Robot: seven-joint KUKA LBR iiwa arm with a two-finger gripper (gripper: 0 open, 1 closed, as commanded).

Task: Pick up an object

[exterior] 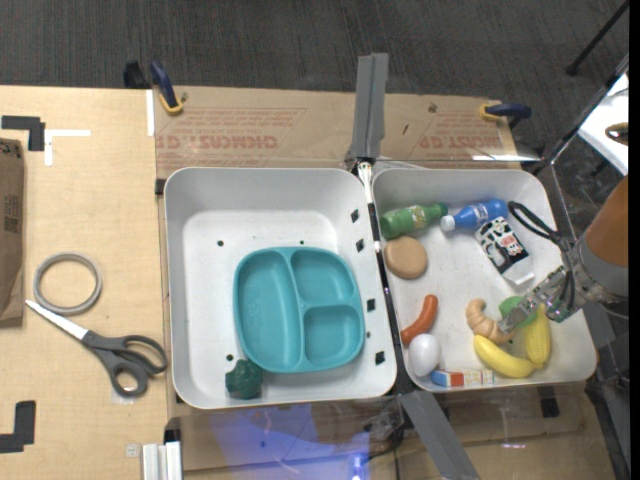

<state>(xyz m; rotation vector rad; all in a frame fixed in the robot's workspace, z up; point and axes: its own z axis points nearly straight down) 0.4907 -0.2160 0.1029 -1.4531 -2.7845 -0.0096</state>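
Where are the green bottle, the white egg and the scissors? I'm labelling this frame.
Green bottle (412,217), camera view, middle of its body.
White egg (424,351), camera view, centre of its shell.
Scissors (97,343), camera view, the pivot.

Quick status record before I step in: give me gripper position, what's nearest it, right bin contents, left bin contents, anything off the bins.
gripper: low over right bin, near its right wall
nearest items: bananas, small green item
right bin, other contents: green bottle, blue bottle, bread roll, sausage, white egg, peanut-shaped piece
left bin: teal divided plate, dark green lump
off bins: scissors, tape roll
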